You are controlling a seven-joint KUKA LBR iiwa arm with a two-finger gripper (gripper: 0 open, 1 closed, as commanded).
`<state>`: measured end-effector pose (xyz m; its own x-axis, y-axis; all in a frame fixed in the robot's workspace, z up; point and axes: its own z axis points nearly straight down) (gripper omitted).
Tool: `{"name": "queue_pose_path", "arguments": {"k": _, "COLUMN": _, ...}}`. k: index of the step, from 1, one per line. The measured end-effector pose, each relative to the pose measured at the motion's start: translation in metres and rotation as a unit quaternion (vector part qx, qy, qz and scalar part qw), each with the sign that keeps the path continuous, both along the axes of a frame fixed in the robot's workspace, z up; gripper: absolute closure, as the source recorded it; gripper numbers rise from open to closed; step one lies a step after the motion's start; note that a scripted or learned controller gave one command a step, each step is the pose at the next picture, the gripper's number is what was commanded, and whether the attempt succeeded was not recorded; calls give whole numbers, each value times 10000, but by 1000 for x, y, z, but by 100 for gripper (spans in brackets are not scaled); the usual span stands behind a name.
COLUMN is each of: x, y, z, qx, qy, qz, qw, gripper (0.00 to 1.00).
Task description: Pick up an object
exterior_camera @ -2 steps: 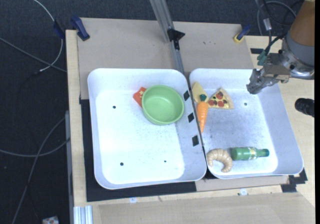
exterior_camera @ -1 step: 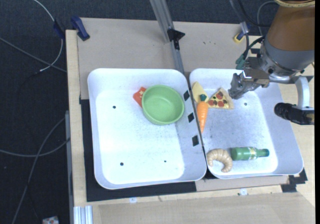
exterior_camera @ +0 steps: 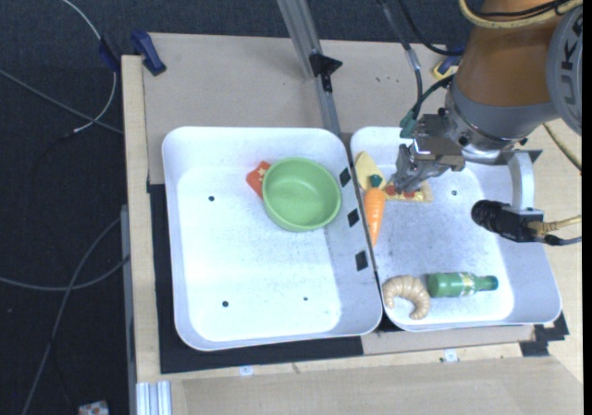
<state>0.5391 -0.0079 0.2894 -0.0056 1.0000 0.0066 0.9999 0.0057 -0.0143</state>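
Orange carrot [exterior_camera: 374, 212] lies by the right bin's [exterior_camera: 527, 304] left wall, unlifted. Just beside it the gripper [exterior_camera: 408, 184] is low over a small flat item; its opening I cannot tell. Lifting remains.

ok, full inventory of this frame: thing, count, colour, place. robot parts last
left bin: 1, white, left on the bench
right bin: 1, white, right, touching the left bin
bowl: 1, green, upper middle of the left bin
red item: 1, red-orange, behind the bowl's left edge, mostly hidden
carrot: 1, orange, right bin by the left wall
banana: 1, yellow, just above the carrot
croissant: 1, tan, right bin's near-left corner
bottle: 1, green, lying right of the croissant
arm: 1, grey with an orange band, from the right
hand: 1, dark, low over the right bin's upper left, beside the carrot
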Motion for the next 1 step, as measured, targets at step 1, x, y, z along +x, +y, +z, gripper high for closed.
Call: {"name": "queue_pose_path", "arguments": {"k": 1, "x": 2, "y": 55, "z": -24, "qx": -8, "qy": 27, "qz": 0, "qw": 10000, "gripper": 100}}
